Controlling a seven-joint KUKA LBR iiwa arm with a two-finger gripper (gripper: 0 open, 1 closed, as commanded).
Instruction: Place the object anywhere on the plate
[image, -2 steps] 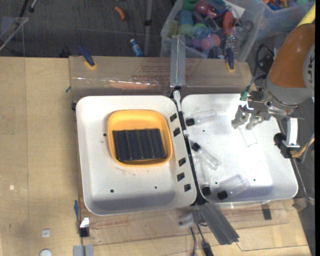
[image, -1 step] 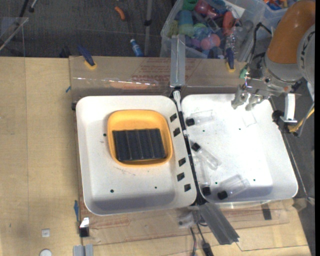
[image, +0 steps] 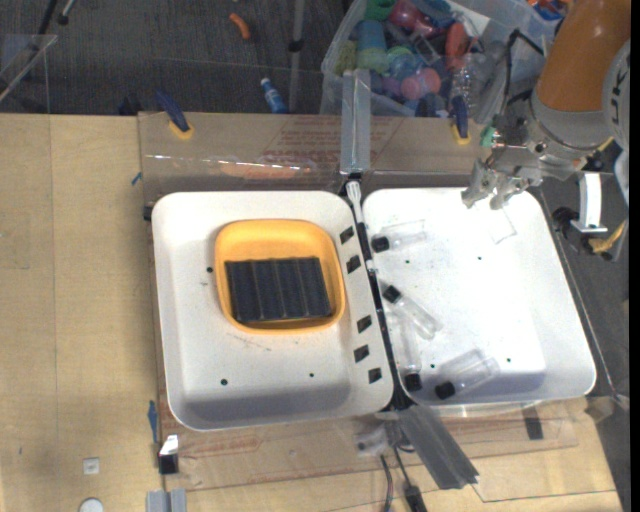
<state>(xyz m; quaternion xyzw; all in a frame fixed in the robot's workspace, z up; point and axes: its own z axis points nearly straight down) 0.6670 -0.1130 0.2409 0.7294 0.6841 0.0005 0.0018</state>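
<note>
Hovering over the right bin's far edge, gripper open, holding nothing.

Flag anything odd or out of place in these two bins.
A dark ridged block already lies flat on the orange plate in the left bin. The gripper hangs over the right bin's far edge, among scattered clear pieces.
</note>
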